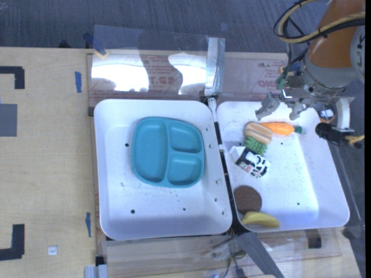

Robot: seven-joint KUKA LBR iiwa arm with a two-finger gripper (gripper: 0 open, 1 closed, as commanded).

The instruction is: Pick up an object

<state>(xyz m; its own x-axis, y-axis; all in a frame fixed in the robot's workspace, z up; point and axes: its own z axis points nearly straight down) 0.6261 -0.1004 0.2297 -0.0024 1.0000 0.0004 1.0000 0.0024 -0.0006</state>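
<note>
- Nearest edge of the right bin (324, 207): a banana (261, 219) lies against the front wall, just beside a brown cookie (248, 198); both look simply scattered, neither braced by anything.
- Middle of that bin: a black-and-white carton (253, 161) rests tilted, touching a sandwich (258, 135).
- Farther back: a carrot (278, 129), the likeliest thing to be picked, lies flat beside the sandwich, free on the bin floor.
- Above the carrot: the gripper (284, 107) hangs with fingers spread, nothing between them, apparently lined up for a descent.
- Left bin (113, 207): a blue divided plate (168, 152) sits centred, well apart from the arm's reach.
</note>
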